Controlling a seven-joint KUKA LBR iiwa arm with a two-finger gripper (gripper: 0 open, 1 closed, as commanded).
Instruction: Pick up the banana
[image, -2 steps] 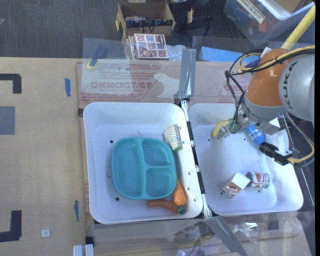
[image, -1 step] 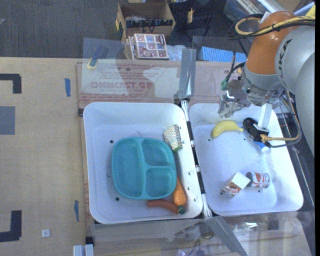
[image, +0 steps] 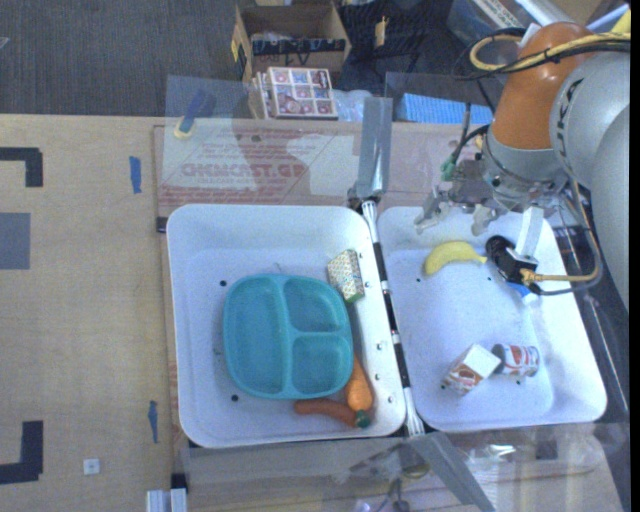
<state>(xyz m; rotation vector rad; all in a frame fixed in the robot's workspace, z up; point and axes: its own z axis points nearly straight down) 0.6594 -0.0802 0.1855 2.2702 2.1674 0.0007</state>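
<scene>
While the arm (image: 560, 90) leans in from the right, its gripper (image: 458, 208) hangs over the far end of the right bin (image: 560, 400), just above and beside the banana (image: 452, 257). The fingers (image: 432, 215) look spread apart, with nothing between them. The banana lies on the bin floor near the far wall, its curve opening downward. A small carton (image: 470, 367) and a can (image: 518, 358) rest together near that bin's front. In the left bin (image: 190, 300) sit a teal divided plate (image: 288, 336), a carrot (image: 330, 409), and a patterned packet (image: 346, 274).
</scene>
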